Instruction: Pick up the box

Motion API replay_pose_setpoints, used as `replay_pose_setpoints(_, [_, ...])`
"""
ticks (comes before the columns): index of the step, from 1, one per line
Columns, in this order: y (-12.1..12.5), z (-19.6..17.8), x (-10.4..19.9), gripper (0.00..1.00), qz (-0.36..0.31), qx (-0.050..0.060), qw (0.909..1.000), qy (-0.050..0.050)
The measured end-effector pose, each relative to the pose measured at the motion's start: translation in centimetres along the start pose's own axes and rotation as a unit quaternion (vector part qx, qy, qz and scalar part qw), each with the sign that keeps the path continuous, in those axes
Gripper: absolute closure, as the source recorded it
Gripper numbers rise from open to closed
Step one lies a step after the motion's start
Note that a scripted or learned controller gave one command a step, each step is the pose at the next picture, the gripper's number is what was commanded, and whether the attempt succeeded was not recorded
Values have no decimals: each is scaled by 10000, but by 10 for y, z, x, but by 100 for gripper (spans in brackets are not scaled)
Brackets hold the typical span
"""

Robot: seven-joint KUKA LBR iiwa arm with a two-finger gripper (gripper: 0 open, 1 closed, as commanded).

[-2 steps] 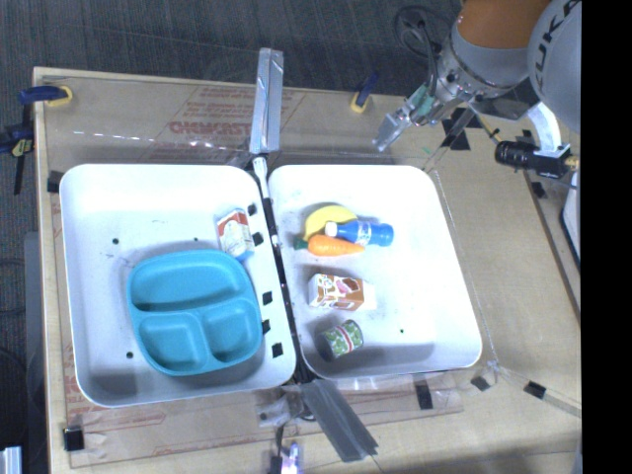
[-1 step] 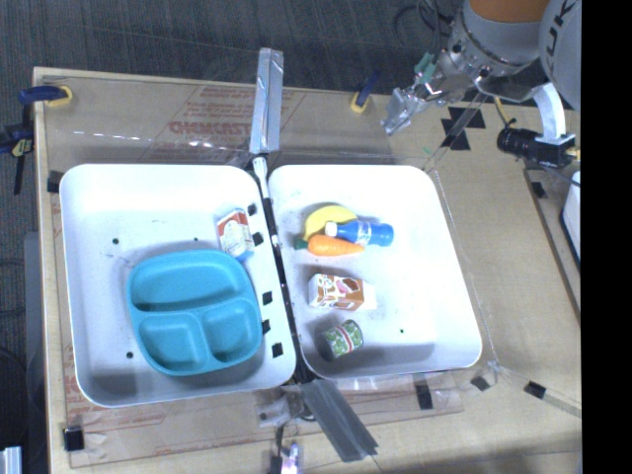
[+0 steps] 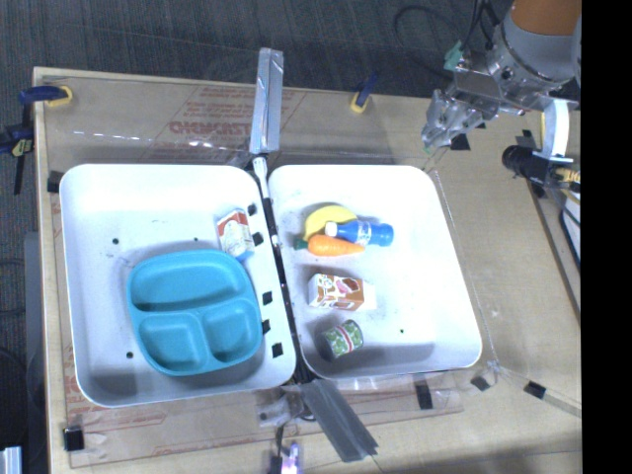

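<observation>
Hovering past the far right corner of the right bin (image 3: 449, 265), the gripper (image 3: 444, 131) is seen above the bare bench (image 3: 494, 196); whether its fingers are parted cannot be told. The box (image 3: 337, 291), a small carton, lies near that bin's middle, between a carrot (image 3: 336, 247) and a green can (image 3: 343, 339). A blue divided tray (image 3: 193, 309) is noted in the left bin (image 3: 99, 215).

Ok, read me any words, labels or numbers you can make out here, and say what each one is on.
Red print on the bench board: seen upside down, too blurred to read.
Small red and white box: label too small to read.
Brown carton: pictures, no legible words.
Green can: label blurred.
Blue bottle: label unreadable.
</observation>
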State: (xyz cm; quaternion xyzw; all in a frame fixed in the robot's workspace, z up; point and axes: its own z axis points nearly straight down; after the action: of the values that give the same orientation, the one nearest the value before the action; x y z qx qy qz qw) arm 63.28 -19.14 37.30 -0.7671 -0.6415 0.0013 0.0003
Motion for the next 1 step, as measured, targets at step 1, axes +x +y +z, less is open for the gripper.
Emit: replay_pose_setpoints(1, [25,-70,1,100,1,0,10000,6])
